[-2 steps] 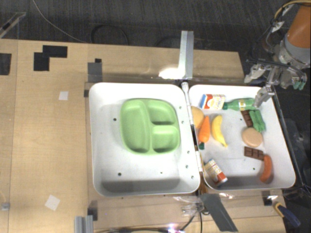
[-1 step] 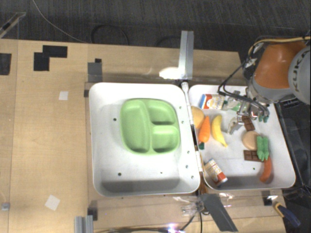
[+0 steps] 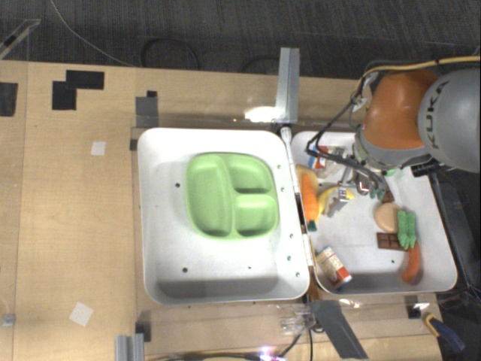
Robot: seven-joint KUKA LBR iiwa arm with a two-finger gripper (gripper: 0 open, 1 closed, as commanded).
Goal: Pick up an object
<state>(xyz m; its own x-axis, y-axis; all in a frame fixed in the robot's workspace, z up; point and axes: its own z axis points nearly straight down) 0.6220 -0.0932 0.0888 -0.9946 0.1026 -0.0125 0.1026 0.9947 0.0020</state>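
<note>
At the near edge of the right bin (image 3: 443, 273), a small can (image 3: 332, 266) with a red and white label lies on its side, its long axis running diagonally from upper left to lower right. Just right of it, by the bin's near right corner, a red-orange sausage-shaped piece (image 3: 412, 263) lies with its long axis nearly along the bin's depth, tilted slightly. Touching or just above its far end sit a brown chocolate-like block (image 3: 387, 240) and a green leafy piece (image 3: 406, 229), the green one stretched lengthwise away from the camera. A beige rounded piece (image 3: 386, 216) sits just beside them.

Along the bin's left wall an orange carrot-like piece (image 3: 308, 195) lies with its long axis running near to far, and a yellow piece (image 3: 327, 198) lies just right of it.

The gripper (image 3: 348, 189) hangs over this cluster, near the yellow piece; whether it is spread or pinched I cannot tell, and nothing is seen held in it.

In the left bin (image 3: 161, 224) rests a green 3-compartment tray (image 3: 229, 194), tilted slightly in the view.
</note>
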